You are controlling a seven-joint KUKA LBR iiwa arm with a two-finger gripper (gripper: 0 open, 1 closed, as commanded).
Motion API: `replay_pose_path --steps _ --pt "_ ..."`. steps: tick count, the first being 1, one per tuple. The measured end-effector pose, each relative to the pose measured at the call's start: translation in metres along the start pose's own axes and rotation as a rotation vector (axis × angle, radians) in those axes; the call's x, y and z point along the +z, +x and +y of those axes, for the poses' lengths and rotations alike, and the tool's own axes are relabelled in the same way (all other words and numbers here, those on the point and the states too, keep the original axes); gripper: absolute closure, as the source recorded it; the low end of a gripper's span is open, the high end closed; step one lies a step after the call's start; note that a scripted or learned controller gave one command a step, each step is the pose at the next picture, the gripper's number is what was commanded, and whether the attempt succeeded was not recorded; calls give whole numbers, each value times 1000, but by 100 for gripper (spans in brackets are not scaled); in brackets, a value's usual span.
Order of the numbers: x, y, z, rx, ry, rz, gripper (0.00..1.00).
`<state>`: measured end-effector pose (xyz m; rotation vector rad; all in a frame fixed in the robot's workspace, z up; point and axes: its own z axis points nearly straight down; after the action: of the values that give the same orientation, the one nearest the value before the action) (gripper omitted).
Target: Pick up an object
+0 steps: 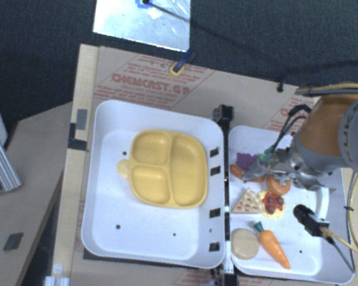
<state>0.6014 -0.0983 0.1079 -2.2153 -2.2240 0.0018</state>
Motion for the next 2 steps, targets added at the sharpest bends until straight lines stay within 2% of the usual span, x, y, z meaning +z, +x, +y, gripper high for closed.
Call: replay_pose_path --steps 1,2 --pt "14 -1 8 -1 -26 -7 0" --pt "6 -3 6 2 -22 -9 100"
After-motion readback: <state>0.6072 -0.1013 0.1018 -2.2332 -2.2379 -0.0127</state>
